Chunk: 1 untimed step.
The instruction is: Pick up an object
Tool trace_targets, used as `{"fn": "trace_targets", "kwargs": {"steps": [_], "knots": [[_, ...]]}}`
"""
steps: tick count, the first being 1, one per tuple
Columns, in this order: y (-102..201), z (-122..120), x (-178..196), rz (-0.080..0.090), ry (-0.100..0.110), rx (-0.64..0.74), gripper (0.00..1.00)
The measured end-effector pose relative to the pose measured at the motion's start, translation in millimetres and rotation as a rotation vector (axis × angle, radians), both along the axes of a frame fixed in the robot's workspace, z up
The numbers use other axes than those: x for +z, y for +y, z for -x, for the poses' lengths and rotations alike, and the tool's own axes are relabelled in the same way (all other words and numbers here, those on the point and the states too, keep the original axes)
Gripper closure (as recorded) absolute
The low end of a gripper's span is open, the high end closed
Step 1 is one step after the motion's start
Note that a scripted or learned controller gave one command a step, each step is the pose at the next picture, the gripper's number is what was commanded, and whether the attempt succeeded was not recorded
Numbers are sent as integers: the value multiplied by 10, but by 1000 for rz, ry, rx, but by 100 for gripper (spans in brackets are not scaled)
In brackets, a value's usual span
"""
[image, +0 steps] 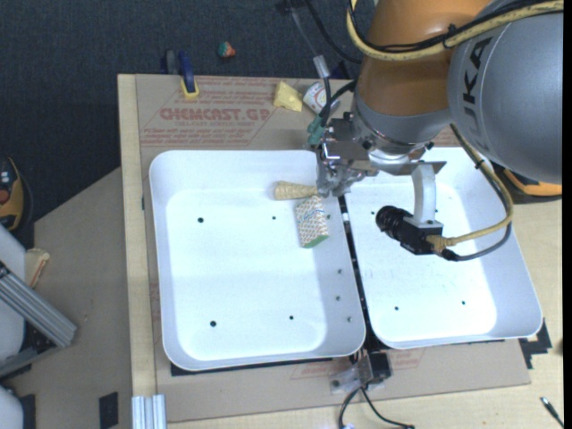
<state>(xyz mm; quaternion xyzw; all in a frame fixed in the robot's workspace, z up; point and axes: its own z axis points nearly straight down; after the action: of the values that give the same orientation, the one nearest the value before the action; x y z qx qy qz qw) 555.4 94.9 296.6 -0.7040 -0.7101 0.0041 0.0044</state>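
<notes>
A dark blue-grey carpeted floor is surrounding a pale wooden surface that is carrying a brown cardboard sheet printed with red lettering. Two shallow white bins are lying side by side on it: the left bin and the right bin, their inner walls touching along the middle.

The grey arm with its orange band is reaching in from the right and hanging over the far end of the seam between the bins. Its claw is pointing down just at the left bin's far right corner. Whether its fingers are parted or closed is something I cannot tell, as the wrist is hiding them from above.

In the left bin, a tan cone-like object is lying on its side, its right end just beside the claw. Right below it, a small patterned pouch with a green edge is lying near the bin's right wall. A black cable fitting is hanging over the right bin.

On the cardboard beyond the bins, a yellow scrap is sitting, and a blue and yellow clamp is gripping the sheet's far edge. A small coloured item is lying on the floor.
</notes>
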Motion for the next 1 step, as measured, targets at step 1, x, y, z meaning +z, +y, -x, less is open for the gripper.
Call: {"fn": "trace_targets", "kwargs": {"steps": [1], "knots": [[-145, 488, 544, -1, -16, -8, 100]]}}
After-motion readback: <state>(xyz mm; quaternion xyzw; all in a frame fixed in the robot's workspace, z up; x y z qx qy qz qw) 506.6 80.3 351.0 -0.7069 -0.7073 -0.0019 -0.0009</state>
